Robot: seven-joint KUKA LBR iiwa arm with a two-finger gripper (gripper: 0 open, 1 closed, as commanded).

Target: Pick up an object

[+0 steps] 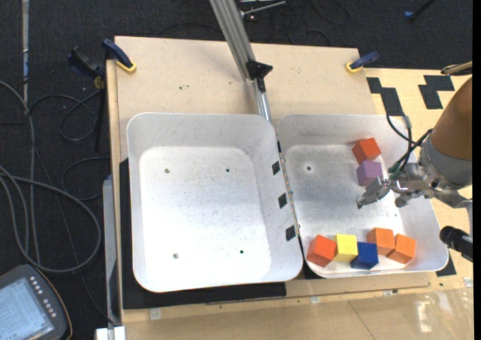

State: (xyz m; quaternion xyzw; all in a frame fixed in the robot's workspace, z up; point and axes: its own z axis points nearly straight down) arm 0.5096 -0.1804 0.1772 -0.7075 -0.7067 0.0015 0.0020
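Item: one bench bearing two shallow white bins side by side. Left bin: speckled floor, no blocks. Right bin: seven small blocks. Five sit bunched against the wall at six o'clock, likely having slid down the sloped floor: orange block, yellow block, blue block, and two more orange blocks. Two sit apart toward two o'clock: an orange cube with a purple cube touching it just below. Tool: reaches in from three o'clock on the grey arm, low over the bin, just below the purple cube at its six o'clock. Finger state cannot be told; the metal tip blurs against the bin floor, and nothing shows between the fingers. Probable target: the purple cube, being nearest the tool. Appearance: pale lilac, matte, square-edged, top face lit, upright. Its contact with the orange neighbour may crowd a grasp on that side.
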